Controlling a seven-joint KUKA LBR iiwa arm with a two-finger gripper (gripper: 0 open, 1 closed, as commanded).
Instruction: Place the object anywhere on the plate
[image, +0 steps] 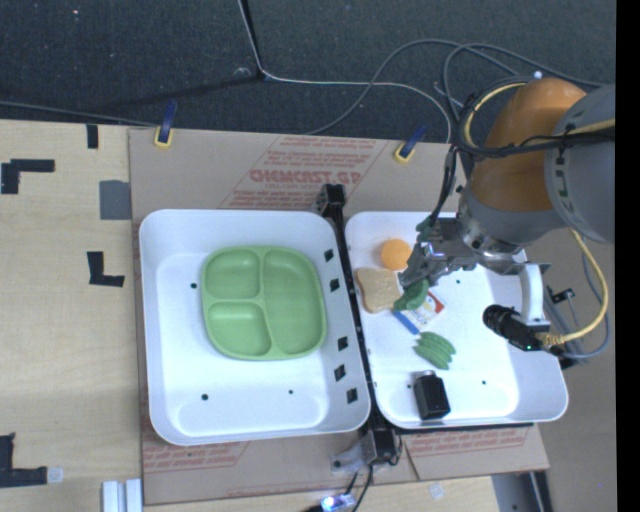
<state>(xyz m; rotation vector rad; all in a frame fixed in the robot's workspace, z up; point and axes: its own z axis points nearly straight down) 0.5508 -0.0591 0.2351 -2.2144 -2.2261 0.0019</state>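
We see the gripper (425, 262) low over the right bin (500, 395), right of centre frame, but cannot tell its grip. Below it lie a green packet (412, 297), bread slice (378, 289) and orange ball (395, 252). The green plate (264, 302) sits in the left bin (170, 330).

A pale wood-grain surface (60, 330) fills the lower part of the scene, marked here and there with black tape pieces (100, 270) and a grey patch (115, 198). A brown cardboard sheet (300, 170) with red printing lies on it, pinned at its far edge by two yellow-and-blue clamps (163, 133). Beyond the surface lies dark carpeted floor (120, 50), crossed by thin cables (330, 80), under even light.
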